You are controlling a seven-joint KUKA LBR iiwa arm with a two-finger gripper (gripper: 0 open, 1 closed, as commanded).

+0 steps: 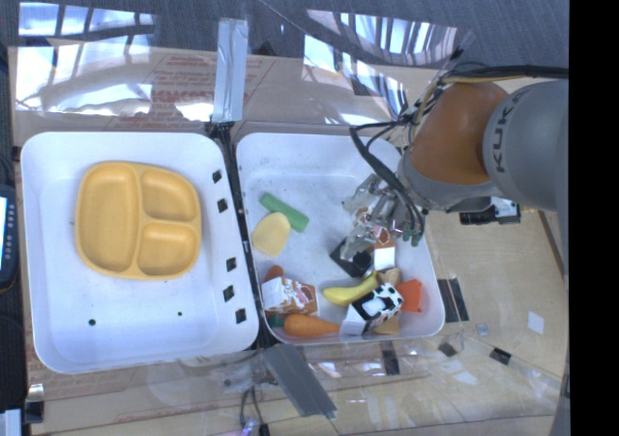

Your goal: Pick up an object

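The bench spans the view, bearing two shallow white bins side by side. The left bin sits toward nine o'clock of the scene, and the right bin lies just beside it toward three o'clock. The grey arm with its orange band reaches in from three o'clock and hangs over the right bin's upper right part.

In the left bin a yellow compartment plate lies flat, a little toward twelve o'clock of that bin's middle.

The gripper points down into the right bin, near its middle and toward three o'clock. Whether its jaws are released or clenched cannot be told; nothing is seen between them.

The pickable objects lie in the right bin. A green piece lies at about ten o'clock from the gripper, with a pale yellow potato-like piece touching it at six o'clock. Along the bin's six o'clock edge sit a small printed packet, an orange carrot, a yellow banana, a black-and-white toy and an orange block, crowded together.
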